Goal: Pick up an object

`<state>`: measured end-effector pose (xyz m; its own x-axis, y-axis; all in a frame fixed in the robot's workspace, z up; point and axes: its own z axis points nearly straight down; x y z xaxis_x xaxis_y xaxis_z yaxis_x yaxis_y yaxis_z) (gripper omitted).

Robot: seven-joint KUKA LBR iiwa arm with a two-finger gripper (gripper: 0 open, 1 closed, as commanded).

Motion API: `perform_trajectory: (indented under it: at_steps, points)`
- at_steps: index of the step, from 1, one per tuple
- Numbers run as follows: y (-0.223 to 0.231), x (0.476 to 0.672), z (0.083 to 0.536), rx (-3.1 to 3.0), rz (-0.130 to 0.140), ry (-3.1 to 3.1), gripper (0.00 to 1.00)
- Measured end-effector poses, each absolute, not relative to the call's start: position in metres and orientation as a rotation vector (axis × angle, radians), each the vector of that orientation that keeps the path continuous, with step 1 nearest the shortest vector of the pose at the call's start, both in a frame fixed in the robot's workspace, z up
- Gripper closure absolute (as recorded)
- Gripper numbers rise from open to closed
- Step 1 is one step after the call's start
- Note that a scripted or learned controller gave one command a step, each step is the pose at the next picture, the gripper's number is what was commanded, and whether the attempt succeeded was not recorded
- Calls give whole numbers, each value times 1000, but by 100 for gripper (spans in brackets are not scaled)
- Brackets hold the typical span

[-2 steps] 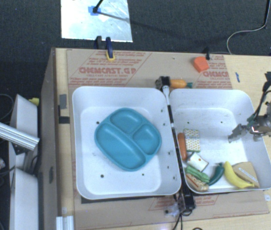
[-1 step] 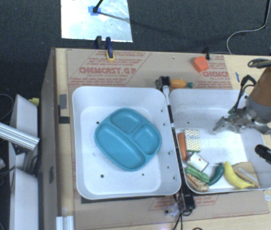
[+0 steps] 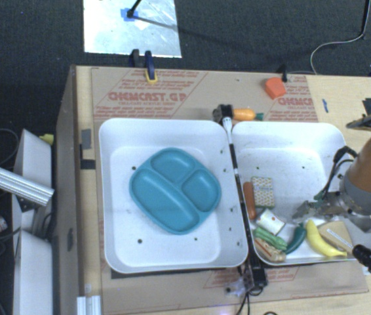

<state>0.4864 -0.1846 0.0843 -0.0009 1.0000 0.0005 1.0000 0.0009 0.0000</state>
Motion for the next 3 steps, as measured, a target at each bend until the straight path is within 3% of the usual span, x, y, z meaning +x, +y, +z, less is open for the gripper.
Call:
perform_trajectory:
  at_steps: [1,2,3]
  points:
    - [-206,557,167,-2221,-3,-2229,0]
    - [-206,595,84,-2218,-1,-2228,0]
    - [-206,596,96,-2217,-3,-2234,100]
